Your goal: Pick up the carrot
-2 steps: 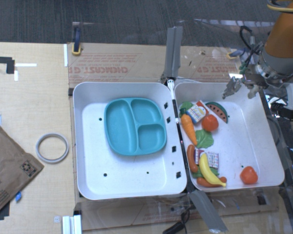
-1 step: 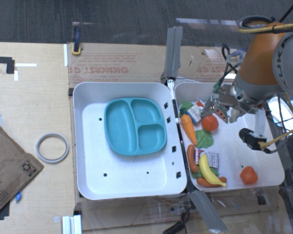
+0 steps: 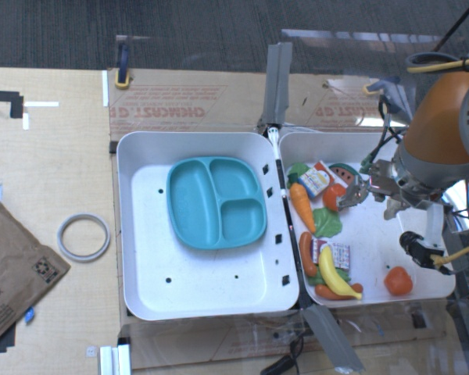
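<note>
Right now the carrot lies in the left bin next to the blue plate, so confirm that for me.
Not quite. The camera view shows the carrot in the right bin, along its left side among the other toy food. The blue plate sits alone in the left bin.

Two white bins [image 3: 133,209] of smooth, slightly glossy plastic sit on a pale wood-grain bench [image 3: 47,178]. A teal divided plate [image 3: 216,202] looks like matt plastic. The carrot [image 3: 301,205], banana [image 3: 335,274] and tomato [image 3: 398,280] have a shiny, toy-plastic sheen. Brown printed cardboard [image 3: 195,98] lies behind. The gripper [image 3: 358,194] looks like dull grey metal.
</note>
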`<state>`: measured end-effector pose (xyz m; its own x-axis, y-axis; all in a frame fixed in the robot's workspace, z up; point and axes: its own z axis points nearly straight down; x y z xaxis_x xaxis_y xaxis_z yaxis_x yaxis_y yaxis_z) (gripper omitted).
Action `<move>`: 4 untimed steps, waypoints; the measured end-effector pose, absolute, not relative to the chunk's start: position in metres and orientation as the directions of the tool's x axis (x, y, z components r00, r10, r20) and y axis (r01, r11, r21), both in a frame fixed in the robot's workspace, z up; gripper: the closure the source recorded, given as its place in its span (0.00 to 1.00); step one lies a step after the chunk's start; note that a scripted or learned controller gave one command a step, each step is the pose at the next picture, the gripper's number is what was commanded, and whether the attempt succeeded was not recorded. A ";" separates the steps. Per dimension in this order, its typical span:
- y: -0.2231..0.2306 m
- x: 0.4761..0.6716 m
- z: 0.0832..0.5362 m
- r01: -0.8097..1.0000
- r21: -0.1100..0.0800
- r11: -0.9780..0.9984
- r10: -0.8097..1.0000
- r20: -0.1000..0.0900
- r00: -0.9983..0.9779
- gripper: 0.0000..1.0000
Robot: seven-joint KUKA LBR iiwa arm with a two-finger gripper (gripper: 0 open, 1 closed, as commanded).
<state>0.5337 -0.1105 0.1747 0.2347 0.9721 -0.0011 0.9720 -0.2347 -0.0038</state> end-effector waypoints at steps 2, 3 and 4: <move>-0.053 0.514 0.244 0.580 -0.002 -0.815 0.580 -0.006 0.815 0.00; -0.105 0.477 0.188 0.573 -0.003 -0.820 0.573 -0.005 0.820 0.00; -0.093 0.476 0.122 0.640 -0.005 -0.768 0.640 -0.004 0.768 0.00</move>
